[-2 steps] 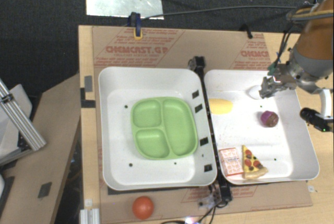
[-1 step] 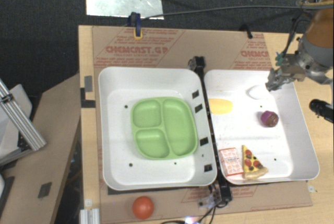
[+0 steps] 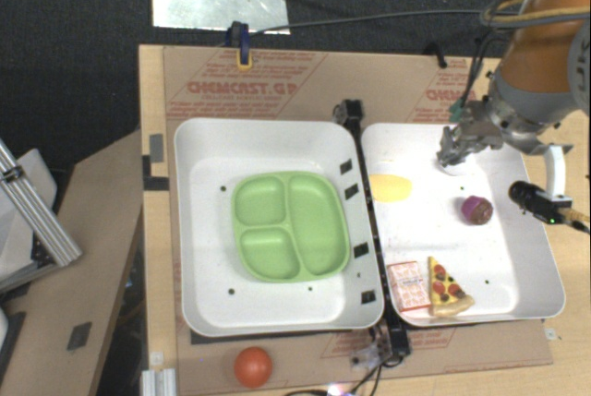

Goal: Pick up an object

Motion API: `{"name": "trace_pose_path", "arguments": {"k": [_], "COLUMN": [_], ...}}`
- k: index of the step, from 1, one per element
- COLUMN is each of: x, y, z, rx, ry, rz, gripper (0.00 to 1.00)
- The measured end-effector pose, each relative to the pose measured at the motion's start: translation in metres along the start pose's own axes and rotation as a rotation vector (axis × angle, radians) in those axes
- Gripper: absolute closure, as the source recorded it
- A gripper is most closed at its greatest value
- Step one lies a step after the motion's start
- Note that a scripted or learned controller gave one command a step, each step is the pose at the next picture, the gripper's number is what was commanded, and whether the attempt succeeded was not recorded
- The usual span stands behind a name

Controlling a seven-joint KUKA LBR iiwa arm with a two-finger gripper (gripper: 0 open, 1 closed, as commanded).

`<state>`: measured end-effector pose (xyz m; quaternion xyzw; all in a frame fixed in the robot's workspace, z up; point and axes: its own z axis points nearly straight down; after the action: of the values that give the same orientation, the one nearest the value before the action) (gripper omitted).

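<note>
The pincer [image 3: 452, 154] hangs over the right bin's [image 3: 517, 306] far end, grip state unclear, nothing held; reaching the purple ball [image 3: 476, 210] seemingly means descending nearer.

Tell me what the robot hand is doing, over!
Hand low over right bin's far side, grip unclear. Purple ball, yellow piece, pizza slice lying loose. Nothing blocking.

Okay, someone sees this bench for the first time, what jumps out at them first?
Probably the green divided tray in the middle of the left bin, the brightest thing there. Next, the grey and orange arm with its gripper low over the right bin's far side, beyond the purple object and yellow piece.
</note>
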<state>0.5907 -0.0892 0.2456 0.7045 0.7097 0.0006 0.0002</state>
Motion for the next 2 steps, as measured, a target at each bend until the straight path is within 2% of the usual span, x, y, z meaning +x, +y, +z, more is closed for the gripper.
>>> {"name": "trace_pose_path", "arguments": {"k": [1,2], "x": [0.054,0.105], "y": [0.001,-0.011], "z": [0.004,-0.003], "rx": [0.000,0.000], "ry": [0.000,0.001], "rz": [-0.001,-0.002], "gripper": [1.00,1.00]}}
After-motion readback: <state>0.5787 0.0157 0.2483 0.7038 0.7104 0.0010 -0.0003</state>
